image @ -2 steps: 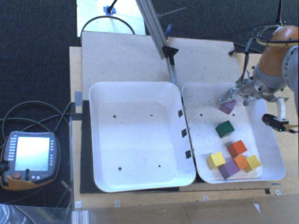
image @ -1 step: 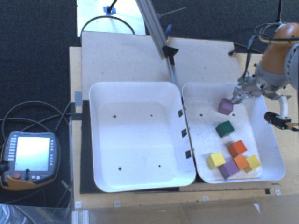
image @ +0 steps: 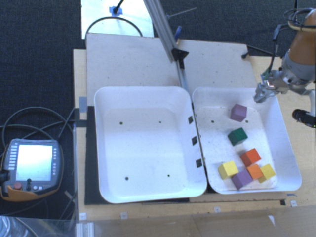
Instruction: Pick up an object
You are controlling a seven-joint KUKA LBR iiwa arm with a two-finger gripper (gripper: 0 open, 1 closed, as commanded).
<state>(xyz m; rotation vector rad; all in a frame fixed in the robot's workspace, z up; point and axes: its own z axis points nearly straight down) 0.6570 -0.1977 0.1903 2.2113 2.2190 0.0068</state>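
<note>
The right bin [image: 281,132] holds several small blocks. A purple block [image: 238,112] lies near its back, with a green block [image: 237,136] just in front of it. Toward the front corner cluster an orange-red block [image: 250,157], an orange block [image: 255,171], two yellow blocks [image: 228,170] [image: 267,172] and another purple block [image: 241,178]. My gripper [image: 261,94] hangs at the bin's back right rim, to the right of and above the purple block, touching no block.
The left bin [image: 106,132] sits beside the right one, divided by a shared rim. A slanted metal pole [image: 163,21] crosses the back board. A teach pendant [image: 32,168] with cables lies off the bench at the left.
</note>
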